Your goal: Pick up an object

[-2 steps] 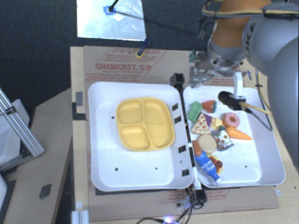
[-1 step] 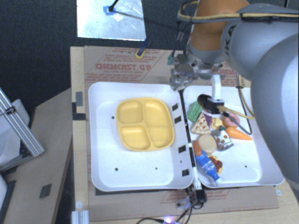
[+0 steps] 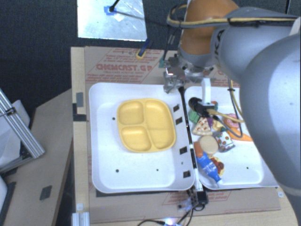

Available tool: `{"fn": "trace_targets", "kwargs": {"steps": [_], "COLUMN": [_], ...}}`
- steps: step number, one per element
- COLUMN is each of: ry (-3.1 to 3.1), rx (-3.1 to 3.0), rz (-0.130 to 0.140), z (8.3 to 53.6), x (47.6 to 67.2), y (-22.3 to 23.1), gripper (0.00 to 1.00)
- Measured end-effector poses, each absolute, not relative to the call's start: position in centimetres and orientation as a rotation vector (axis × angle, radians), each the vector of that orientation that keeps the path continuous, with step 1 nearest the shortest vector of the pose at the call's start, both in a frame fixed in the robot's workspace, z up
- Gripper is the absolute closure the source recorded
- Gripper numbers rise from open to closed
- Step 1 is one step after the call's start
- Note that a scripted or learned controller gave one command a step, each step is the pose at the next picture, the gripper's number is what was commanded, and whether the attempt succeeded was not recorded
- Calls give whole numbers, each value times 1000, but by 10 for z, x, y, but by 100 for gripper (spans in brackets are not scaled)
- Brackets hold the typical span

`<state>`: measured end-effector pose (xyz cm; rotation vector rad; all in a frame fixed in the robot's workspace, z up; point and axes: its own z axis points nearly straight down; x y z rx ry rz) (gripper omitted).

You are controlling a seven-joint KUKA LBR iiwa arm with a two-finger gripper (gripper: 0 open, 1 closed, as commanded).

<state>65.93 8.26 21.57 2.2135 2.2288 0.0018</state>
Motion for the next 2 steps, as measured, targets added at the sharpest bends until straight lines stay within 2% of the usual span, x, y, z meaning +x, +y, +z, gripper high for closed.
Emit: {"fn": "trace_targets", "kwargs": {"steps": [1,2], "ry": [2224,2221], "rx": [2216,2220], "rz": [5,1], "z": [236,221], "x": [662,663], "y": [78,66], "gripper": [100,100]}}
